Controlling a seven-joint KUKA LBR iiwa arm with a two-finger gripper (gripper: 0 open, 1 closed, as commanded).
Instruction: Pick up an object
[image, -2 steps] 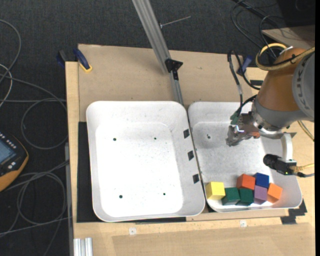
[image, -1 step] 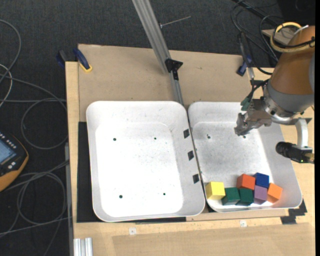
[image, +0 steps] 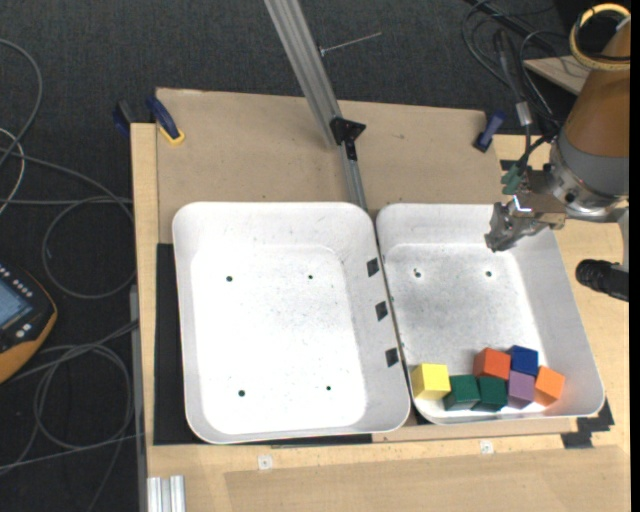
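The end effector (image: 500, 238) hangs over the right bin (image: 560, 290) near its 1 o'clock corner, well apart from the blocks; whether it is apart or together cannot be told. The blocks cluster along the bin's 6 o'clock edge: a yellow block (image: 432, 379) at the cluster's 9 o'clock end, then two green blocks (image: 476, 392), an orange-red block (image: 491, 362), a blue block (image: 523, 358), a purple block (image: 522, 385) and an orange block (image: 549, 382) at the 3 o'clock end. The left bin (image: 270, 315) lies beside it on the bench (image: 250, 140).

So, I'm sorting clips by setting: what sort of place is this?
Probably a robotics lab bench: a robot arm reaches over two white bins, coloured blocks are heaped in the right one, and cables trail over the dark floor.
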